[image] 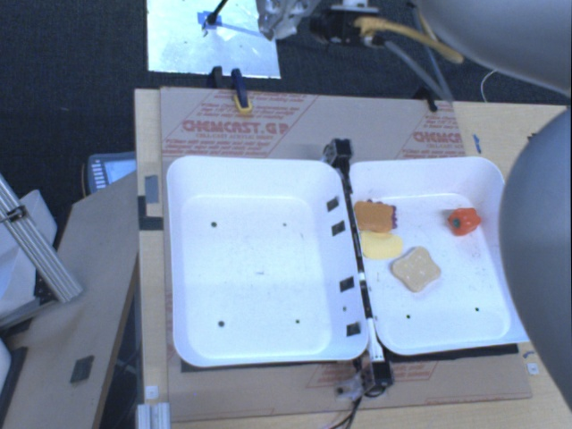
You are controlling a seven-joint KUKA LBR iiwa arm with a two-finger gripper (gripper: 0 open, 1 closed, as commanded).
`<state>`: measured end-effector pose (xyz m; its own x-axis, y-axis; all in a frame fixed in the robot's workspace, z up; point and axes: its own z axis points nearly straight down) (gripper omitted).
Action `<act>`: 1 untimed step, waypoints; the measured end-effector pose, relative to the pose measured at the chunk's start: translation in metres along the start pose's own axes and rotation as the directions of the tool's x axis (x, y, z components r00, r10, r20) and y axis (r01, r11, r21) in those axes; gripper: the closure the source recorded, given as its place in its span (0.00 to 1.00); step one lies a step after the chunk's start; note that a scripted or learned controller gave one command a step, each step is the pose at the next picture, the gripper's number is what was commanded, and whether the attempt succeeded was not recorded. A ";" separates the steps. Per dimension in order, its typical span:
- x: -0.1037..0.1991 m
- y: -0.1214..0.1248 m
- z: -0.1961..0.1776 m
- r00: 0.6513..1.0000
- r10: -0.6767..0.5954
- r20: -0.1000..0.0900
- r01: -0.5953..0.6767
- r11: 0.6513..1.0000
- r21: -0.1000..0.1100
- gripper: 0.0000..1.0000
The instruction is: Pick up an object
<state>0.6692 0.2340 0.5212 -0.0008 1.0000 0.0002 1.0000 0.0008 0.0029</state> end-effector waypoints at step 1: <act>0.000 -0.013 0.272 1.000 0.001 0.003 -0.001 1.000 0.013 1.00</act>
